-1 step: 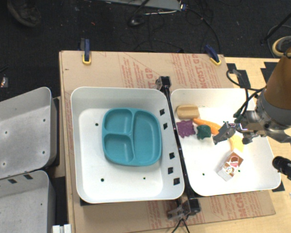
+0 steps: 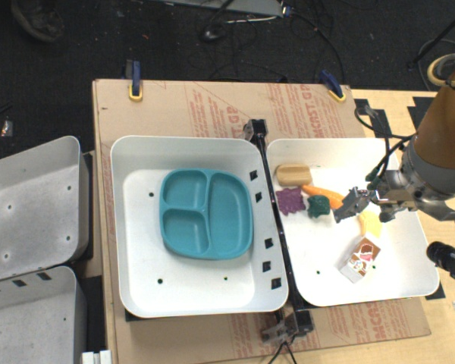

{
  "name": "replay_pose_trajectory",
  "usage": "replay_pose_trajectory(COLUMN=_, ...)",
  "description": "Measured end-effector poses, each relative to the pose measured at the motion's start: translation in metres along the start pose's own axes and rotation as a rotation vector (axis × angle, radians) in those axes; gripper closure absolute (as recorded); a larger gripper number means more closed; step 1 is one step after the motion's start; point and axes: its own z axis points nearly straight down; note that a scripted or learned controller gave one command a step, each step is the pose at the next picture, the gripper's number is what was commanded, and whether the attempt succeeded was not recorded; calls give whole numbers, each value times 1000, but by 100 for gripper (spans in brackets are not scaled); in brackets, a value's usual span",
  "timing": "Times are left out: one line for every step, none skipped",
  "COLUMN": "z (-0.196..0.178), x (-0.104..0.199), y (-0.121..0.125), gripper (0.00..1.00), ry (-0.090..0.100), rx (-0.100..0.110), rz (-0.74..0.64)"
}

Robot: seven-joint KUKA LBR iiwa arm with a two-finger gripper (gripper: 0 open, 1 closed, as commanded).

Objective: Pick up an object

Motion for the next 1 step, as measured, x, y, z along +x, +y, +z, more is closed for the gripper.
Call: replay_pose_trajectory(z=45, x=-6, y=2, gripper=0, ry=0, rx=4, rz=4)
